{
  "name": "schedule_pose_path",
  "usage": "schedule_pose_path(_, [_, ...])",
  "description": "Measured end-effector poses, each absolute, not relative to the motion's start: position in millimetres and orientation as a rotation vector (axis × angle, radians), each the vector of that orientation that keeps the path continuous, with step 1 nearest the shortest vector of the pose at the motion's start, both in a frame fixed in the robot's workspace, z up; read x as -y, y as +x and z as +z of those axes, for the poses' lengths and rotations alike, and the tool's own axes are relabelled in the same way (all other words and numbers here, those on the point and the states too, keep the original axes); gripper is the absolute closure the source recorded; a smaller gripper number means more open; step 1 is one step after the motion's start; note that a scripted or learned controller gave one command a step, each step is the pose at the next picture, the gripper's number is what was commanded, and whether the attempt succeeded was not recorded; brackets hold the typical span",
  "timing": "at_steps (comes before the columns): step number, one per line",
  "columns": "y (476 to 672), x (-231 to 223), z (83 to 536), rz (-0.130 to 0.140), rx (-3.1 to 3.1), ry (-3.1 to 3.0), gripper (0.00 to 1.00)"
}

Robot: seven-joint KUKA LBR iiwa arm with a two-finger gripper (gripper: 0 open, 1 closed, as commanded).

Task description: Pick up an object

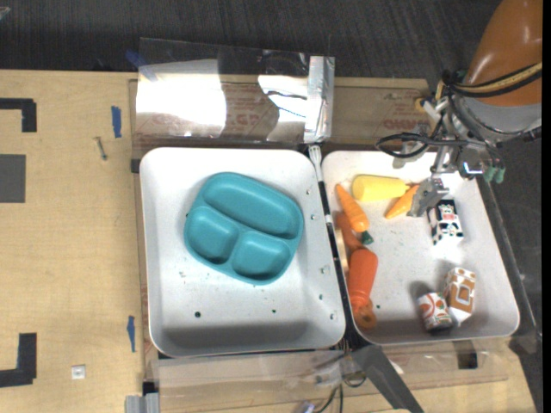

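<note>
Looking down through the camera view, I logged my gripper (428,194) low in the right bin (504,256), its tip at a small orange piece (399,205) lying just beside the yellow block (377,187). Whether my tool was spread or pinching that piece, I could not tell; the wrist hardware hid the tip.

Landmark: yellow block. Below it lay a slim carrot (352,208), and further below a larger carrot (362,275). To its right sat a black-and-white toy (445,222), close by my gripper.

Risk, as I judged it: the orange piece touched the block, so a closing stroke could nudge both or slip off. The neighbouring toy could also be knocked.
</note>
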State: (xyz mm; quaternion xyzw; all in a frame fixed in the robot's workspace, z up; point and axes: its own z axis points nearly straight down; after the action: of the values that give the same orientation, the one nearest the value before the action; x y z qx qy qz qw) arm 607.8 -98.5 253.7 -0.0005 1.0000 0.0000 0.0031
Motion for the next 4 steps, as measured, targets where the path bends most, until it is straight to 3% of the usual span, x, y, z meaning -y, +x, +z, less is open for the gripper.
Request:
schedule_pose_path(1, [613.4,152,98,-0.002,-3.127,0.139,0.00])
schedule_pose_path(2, [625.1,172,89,0.006,-3.144,0.178,0.00])
schedule_pose_path(3, [632.3,150,91,-0.022,-3.121,0.500,0.00])
schedule_pose_path(4, [576.5,154,89,-0.002,-3.116,0.308,0.00])
